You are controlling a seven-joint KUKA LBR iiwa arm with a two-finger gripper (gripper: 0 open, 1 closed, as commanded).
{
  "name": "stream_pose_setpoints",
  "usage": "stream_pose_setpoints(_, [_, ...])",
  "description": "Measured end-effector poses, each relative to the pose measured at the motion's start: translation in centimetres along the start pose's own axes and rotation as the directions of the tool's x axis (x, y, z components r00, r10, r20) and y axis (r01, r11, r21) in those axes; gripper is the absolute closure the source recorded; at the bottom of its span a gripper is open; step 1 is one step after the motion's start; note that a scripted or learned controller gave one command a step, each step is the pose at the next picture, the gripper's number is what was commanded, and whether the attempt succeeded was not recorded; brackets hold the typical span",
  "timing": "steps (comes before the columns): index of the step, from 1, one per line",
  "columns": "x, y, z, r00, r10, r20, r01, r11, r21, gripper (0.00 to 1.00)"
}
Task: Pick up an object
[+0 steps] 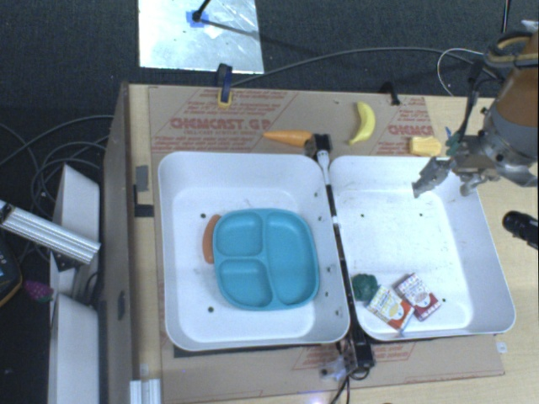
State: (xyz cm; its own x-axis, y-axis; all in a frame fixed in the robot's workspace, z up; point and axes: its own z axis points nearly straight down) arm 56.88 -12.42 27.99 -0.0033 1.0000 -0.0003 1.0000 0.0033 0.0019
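- The gripper (449, 178) hangs over the far right corner of the right bin (472, 234), at the end of the grey arm (514, 124) that reaches in from the right.
- Its jaws stand spread apart, one finger angled toward the bin's middle and the other nearer its right wall, with nothing between them.
- The bin floor under the jaws is bare; the things to pick lie along the near edge of this same bin, well apart from the jaws.
- These are a dark green lump (365, 287) near the divider, a small juice carton (388, 305) just beside it, and a red-and-white packet (418, 295) touching or nearly touching the carton.
- From the jaws, the cluster lies toward the camera and a little toward the left bin, so by my reading the coming move is a traverse across the bin before any descent.
- The carton and the packet lie flat, long axes slanted across the bin; a grasp would likely want the jaws turned across the short side.
- The left bin (181, 225) carries a blue divided plate (265, 257), with a toy hot dog (208, 237) touching its left rim.
- On the cardboard tabletop (253, 120) beyond the bins lie a toy carrot (287, 139), a banana (364, 122) and a yellow block (425, 146), all outside the bins.
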Motion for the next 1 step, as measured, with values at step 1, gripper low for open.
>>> stream_pose_setpoints(1, [2.19,4.71,11.74,1.0,-0.001,-0.001,0.001,1.0,0.004,0.0])
